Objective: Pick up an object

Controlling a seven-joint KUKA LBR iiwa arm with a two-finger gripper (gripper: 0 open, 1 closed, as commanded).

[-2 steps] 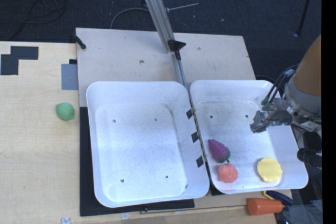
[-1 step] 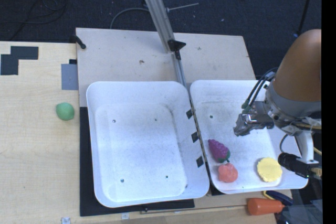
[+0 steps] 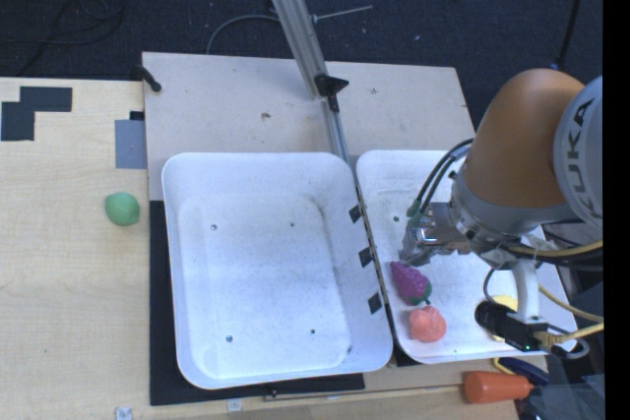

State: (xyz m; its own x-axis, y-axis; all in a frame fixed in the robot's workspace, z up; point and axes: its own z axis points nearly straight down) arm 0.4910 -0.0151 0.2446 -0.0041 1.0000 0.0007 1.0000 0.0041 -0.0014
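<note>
In the right bin [image 3: 394, 174] a purple toy with a green tip [image 3: 410, 281] lies near the left wall. Just in front of it sits a pink-orange lump [image 3: 426, 324], and a bit of yellow [image 3: 504, 303] peeks out by the arm's cables. My gripper [image 3: 421, 241] hangs over the right bin, right above the purple toy's far end. The orange wrist band and grey body hide most of the bin's right half. Nothing visible is lifted in the fingers.
The left bin [image 3: 266, 270] lies beside the right one, with black clips on the shared wall. A green ball [image 3: 122, 209] rests on the wooden bench at far left. An orange object [image 3: 497, 387] lies in front of the right bin. A metal rail [image 3: 300, 25] slants behind the bins.
</note>
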